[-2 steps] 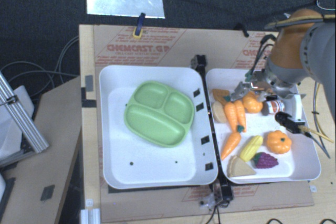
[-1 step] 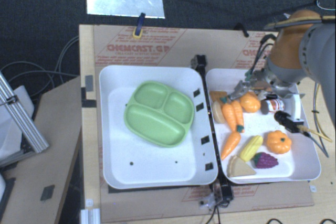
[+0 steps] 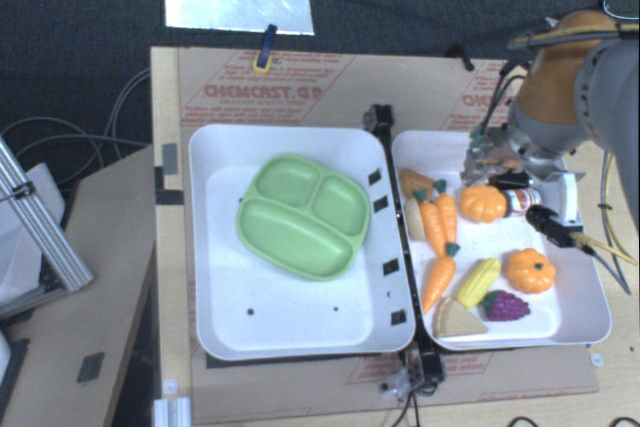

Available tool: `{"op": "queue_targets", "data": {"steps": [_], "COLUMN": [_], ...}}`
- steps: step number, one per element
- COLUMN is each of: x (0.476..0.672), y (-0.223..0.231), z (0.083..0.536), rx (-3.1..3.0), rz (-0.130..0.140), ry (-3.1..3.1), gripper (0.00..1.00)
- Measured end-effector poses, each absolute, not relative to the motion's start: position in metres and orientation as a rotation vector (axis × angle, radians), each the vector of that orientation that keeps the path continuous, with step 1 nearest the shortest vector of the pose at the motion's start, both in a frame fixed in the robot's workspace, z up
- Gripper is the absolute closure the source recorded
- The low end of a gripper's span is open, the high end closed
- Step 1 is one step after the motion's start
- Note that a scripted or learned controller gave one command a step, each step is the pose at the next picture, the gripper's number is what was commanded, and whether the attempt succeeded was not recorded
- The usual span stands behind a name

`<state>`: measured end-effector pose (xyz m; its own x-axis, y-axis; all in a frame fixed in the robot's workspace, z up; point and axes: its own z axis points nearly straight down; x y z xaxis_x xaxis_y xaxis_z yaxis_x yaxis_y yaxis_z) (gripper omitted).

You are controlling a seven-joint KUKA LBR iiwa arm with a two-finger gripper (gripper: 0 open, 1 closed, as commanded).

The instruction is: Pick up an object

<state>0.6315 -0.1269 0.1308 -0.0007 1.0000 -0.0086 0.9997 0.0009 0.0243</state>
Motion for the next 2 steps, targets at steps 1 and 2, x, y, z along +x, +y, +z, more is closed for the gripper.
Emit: {"op": "queue_targets", "data": {"steps": [1,2], "x": [0.644,0.646], "y": [-0.128,-0.128], "z": [0.185,0.228], "rx": [2.211,2.212], "rz": [0.007,0.007], "ry": [2.222,2.223], "gripper": [1.00,1.00]}}
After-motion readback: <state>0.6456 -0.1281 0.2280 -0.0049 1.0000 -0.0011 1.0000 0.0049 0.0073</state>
